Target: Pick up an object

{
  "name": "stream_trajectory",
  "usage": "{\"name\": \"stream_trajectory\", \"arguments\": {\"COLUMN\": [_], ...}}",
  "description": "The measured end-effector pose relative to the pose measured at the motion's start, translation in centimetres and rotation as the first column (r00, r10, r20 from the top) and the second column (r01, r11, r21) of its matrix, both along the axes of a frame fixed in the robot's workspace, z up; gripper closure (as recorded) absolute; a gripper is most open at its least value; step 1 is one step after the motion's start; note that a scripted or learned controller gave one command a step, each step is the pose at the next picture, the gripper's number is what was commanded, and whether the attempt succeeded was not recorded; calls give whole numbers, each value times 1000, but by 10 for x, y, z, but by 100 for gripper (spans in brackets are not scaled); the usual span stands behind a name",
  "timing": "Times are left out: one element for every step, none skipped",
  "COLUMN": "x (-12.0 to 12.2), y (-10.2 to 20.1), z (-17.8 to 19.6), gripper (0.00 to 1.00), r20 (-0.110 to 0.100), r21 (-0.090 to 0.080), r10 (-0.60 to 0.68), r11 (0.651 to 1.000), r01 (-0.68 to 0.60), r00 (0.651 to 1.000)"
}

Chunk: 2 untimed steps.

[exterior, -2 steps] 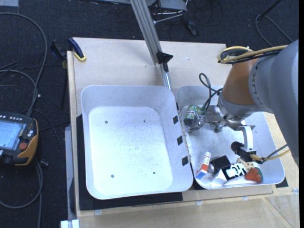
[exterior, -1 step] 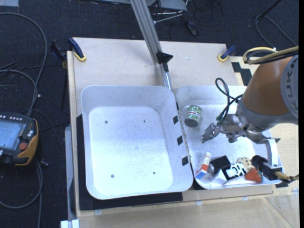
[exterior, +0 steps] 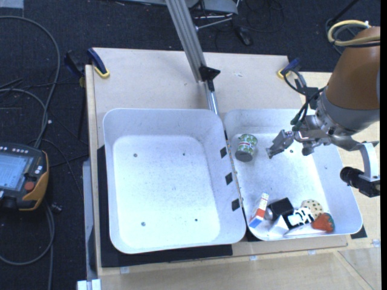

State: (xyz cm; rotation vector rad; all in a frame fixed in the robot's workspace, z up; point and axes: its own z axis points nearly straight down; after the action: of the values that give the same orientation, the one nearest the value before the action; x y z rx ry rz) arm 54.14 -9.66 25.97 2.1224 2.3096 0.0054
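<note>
Camera view
Hand: the hand (exterior: 292,144) hovers over the right bin (exterior: 338,180), fingers spread apart, gripping nothing.
Green can: the green can (exterior: 245,147) lies just left of the hand, untouched.
Lower-right clutter: small items (exterior: 290,215) well below the hand.

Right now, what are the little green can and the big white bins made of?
The green can looks like metal: its end is a shiny silver disc, with a printed label around it. The white bins look like thin moulded plastic, matte, with rounded corners. Neither is certain from here.
</note>
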Motion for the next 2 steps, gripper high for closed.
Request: {"name": "stream_trajectory", "arguments": {"x": [-1, -1], "y": [0, 0], "z": [-3, -3], "gripper": [0, 0], "r20": [-6, -6], "r21": [1, 1], "r10": [0, 0], "r11": [1000, 1000], "r01": [0, 0], "r00": [1000, 1000]}}
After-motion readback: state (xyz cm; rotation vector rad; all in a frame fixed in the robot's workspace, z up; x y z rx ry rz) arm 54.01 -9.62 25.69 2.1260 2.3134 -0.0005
